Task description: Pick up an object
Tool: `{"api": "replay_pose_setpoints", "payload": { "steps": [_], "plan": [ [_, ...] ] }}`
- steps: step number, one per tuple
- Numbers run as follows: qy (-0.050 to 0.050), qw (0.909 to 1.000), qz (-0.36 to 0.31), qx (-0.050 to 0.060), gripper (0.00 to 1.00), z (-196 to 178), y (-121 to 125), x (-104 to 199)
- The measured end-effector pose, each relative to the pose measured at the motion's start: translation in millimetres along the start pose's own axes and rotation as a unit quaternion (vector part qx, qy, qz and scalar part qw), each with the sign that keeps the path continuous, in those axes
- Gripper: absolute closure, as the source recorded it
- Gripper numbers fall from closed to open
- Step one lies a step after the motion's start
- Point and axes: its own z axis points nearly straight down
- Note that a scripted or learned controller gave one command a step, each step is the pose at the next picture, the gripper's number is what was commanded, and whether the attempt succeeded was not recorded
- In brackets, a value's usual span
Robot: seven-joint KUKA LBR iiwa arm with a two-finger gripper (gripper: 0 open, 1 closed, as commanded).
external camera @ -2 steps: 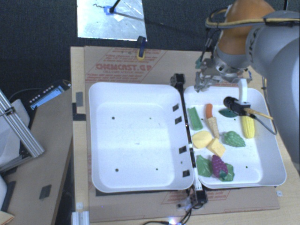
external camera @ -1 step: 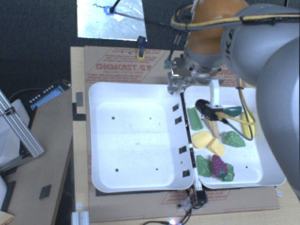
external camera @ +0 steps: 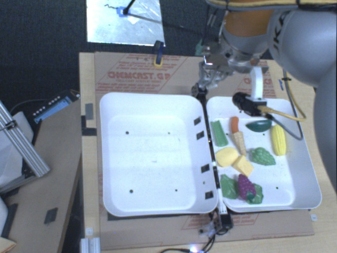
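Purple grapes (external camera: 245, 185) lie at the near edge of the right bin (external camera: 300, 186), with toy food all around them.
Just left of the grapes is a green leafy piece (external camera: 228, 186). Farther back sit a yellow wedge (external camera: 243, 165), a yellow lemon (external camera: 226, 156), a green leaf (external camera: 262, 156), corn (external camera: 278, 139), a carrot (external camera: 234, 124) and a green stick (external camera: 219, 133). The left bin (external camera: 152, 152) is beside it. The gripper (external camera: 202, 88) hangs at the far end of the wall between the bins; I cannot tell how it is set.
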Motion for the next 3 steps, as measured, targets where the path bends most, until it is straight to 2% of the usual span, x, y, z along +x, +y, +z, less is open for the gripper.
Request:
{"api": "replay_pose_setpoints", "payload": {
  "steps": [1, 2, 3],
  "plan": [
    [0.001, 1.0000, -0.004, 0.003, 1.00, -13, -24, 112],
    [0.000, 1.0000, 0.000, 0.002, 1.00, -29, -17, 128],
    [0.000, 1.0000, 0.001, 0.001, 1.00, -79, -15, 118]
  ]
}}
